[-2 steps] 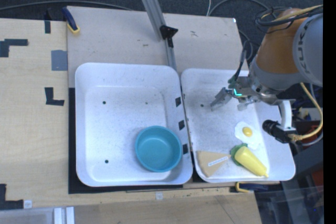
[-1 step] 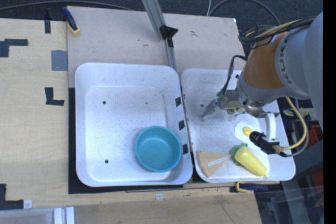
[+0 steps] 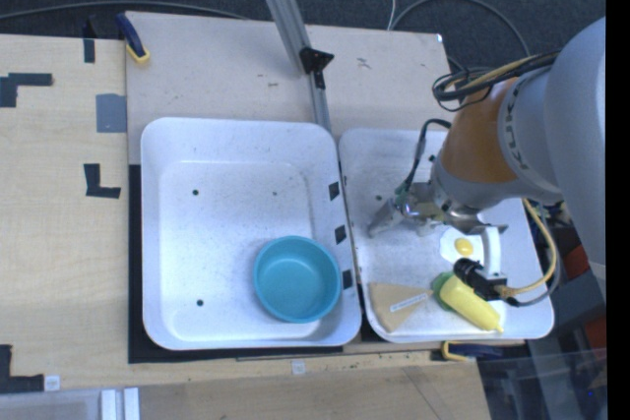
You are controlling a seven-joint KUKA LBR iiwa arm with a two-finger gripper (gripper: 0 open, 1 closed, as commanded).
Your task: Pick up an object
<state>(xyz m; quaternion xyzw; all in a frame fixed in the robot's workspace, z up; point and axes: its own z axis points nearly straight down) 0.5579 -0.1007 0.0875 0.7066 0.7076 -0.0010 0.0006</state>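
My gripper (image 3: 406,211) hangs low over the middle of the right bin (image 3: 379,152), with its fingers spread open and nothing between them. A yellow corn-like object with a green end (image 3: 468,302) lies near the bin's front right corner, in front of the gripper. Next to it on the left rests a tan wedge (image 3: 397,303). A white piece with a yellow spot (image 3: 464,248) sits just right of the gripper, partly under the arm. A blue bowl (image 3: 296,278) stands at the front right of the left bin (image 3: 197,162).
A grey metal pole (image 3: 285,5) slants up from the gap between the bins. Black and white cables (image 3: 463,84) loop behind the arm's orange band. A yellow-and-blue clamp (image 3: 133,39) sits at the bench's back left corner.
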